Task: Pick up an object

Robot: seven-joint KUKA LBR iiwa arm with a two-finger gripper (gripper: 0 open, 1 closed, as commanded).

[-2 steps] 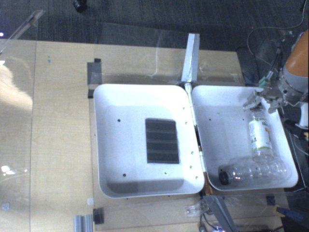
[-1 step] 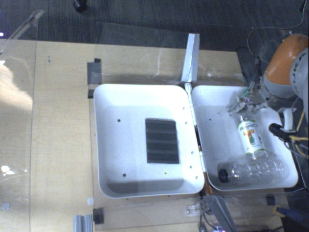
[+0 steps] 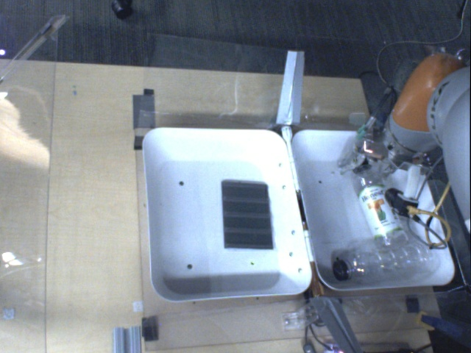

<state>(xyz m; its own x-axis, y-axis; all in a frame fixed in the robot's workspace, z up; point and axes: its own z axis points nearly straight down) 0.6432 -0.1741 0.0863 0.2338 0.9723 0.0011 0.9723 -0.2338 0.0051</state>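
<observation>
A pale wood worktop (image 3: 88, 219) stands against a dark carpeted floor (image 3: 221, 13), seen from above at a slant. Two shallow white bins sit side by side on it, with a grey metal strip (image 3: 291, 87) running back from the gap between them.

The left bin (image 3: 169, 160) holds one thing, a dark ribbed rectangular panel (image 3: 246, 214) lying flat near its middle, its long side running front to back.

The right bin (image 3: 324, 197) holds two bottles. A small bottle (image 3: 377, 210) with a white, green and orange label lies near the bin's right side, its long axis running from upper left to lower right. Which end carries its cap cannot be told. A clear plastic bottle (image 3: 383, 259) lies on its side along the near wall, its long axis running left to right and its black cap (image 3: 340, 268) pointing left. The two bottles meet or overlap at the small bottle's lower end.

The grey arm (image 3: 441, 116) with its orange band reaches in from the right. Its end effector (image 3: 364, 157) hangs over the far right part of the right bin, just above the small bottle's upper end. Whether it is released or clenched cannot be told, and nothing is clearly seen in its grasp.
</observation>
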